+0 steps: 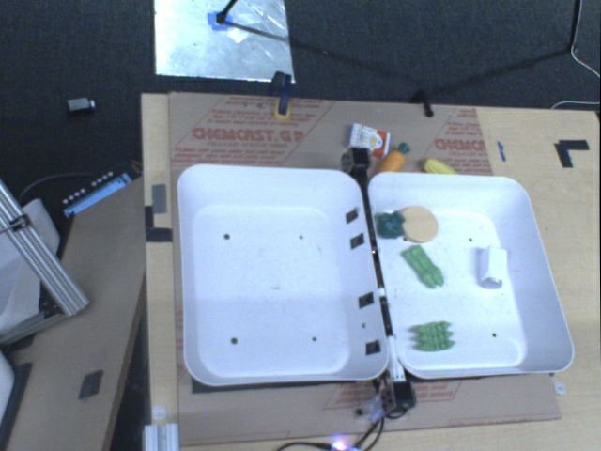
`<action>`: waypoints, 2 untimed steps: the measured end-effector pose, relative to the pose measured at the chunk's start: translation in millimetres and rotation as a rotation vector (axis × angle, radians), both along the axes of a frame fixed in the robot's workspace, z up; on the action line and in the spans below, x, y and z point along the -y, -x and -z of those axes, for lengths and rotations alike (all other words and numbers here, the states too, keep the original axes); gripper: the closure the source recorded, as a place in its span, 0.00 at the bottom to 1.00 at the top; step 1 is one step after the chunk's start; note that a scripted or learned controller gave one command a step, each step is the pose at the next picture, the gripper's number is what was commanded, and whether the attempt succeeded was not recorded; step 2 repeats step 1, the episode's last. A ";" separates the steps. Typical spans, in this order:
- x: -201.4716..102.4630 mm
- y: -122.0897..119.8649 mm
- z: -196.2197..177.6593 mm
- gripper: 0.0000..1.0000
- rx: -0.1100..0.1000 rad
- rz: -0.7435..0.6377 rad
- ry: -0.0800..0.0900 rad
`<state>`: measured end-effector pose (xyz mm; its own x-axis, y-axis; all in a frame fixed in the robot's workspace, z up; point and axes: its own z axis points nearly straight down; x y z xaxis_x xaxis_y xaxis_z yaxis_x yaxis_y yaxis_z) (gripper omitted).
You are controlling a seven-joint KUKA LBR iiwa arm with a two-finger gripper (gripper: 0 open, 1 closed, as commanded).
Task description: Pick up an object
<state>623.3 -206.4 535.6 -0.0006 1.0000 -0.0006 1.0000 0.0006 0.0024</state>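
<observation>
- The right bin (540,252) holds five small things: a tan round disc (420,225) touching a dark green lump (389,224) at the far left.
- A green pickle-like piece (423,265) lies in the middle; a white cylinder (489,266) sits to its right.
- A green ridged piece (432,336) lies near the front.
- The left bin (272,271) sits beside it.
- The gripper's state cannot be told.
</observation>
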 end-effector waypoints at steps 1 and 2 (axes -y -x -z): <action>-63.7 -47.2 103.9 1.00 -0.007 -0.010 -0.004; -63.7 -47.2 103.9 1.00 -0.007 -0.010 -0.004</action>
